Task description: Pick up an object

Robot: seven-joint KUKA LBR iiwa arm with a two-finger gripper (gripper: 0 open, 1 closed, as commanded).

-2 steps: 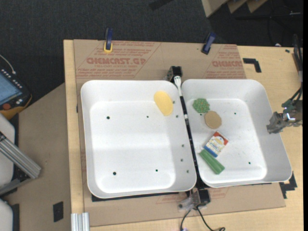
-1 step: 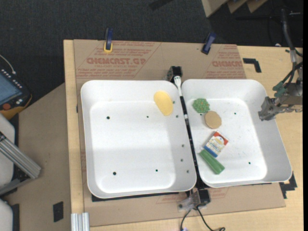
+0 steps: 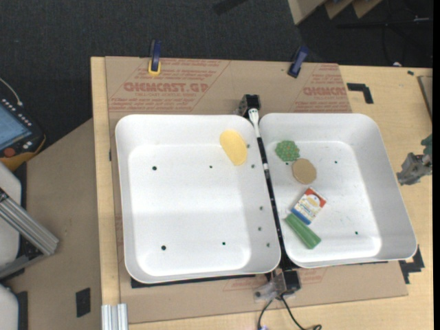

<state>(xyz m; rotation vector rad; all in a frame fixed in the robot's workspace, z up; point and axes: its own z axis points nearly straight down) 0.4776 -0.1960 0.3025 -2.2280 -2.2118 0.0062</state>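
On the left, the left bin [image 3: 137, 205] holds a single yellow object [image 3: 234, 146], lying up in its far right corner just beside the divider between the bins. Across that divider, the right bin [image 3: 371, 184] carries a small cluster along its left side: a green ball-like piece [image 3: 287, 150] at the top, a tan disc [image 3: 304, 171] just below and nearly touching it, then a small red-and-white packet [image 3: 309, 205] and a green bar [image 3: 303, 231] lying close against each other. At the far right, over the bare worktop [image 3: 412, 205] outside the bin's rim, a grey metal part that I take to be the claw [image 3: 412, 168] sits at the picture's edge; it is too small and cut off to tell whether it is wide or narrow, and nothing can be seen in it. To do the pick well, I would choose the item with the most room around it, likely the green ball-like piece or the tan disc, come straight down, and keep away from the bin wall. The cluster lies well apart from the claw, to its left, across the bare floor of the right bin.
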